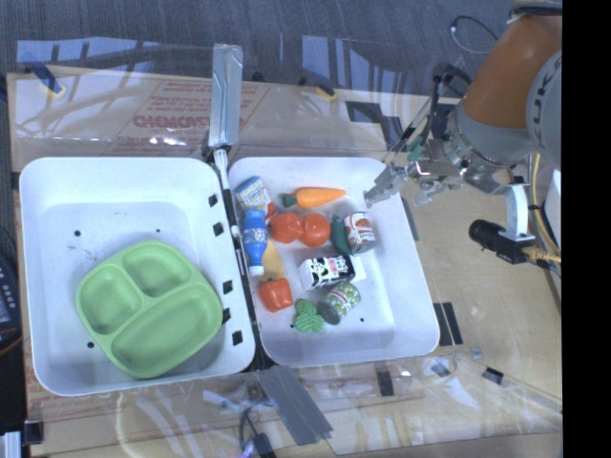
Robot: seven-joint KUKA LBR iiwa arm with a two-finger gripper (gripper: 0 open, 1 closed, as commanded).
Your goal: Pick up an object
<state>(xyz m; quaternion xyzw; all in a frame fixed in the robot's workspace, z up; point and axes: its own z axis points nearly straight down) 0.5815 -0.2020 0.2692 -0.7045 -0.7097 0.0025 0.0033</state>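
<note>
- A grey arm [516, 74] with an orange band reaches in from the right, above the right bin's upper right corner.
- Left white bin [57, 208] holds a green divided plate [148, 308].
- Right white bin [406, 303] holds a cluster of toy food.
- The gripper [382, 191] hangs over the right bin's upper right rim, with nothing between its fingers; released or clenched, I cannot tell.
- Among the cluster: a blue bottle [254, 237], a carrot [320, 197], two tomatoes [300, 227], a milk carton [326, 270] and two cans [359, 232].
</note>
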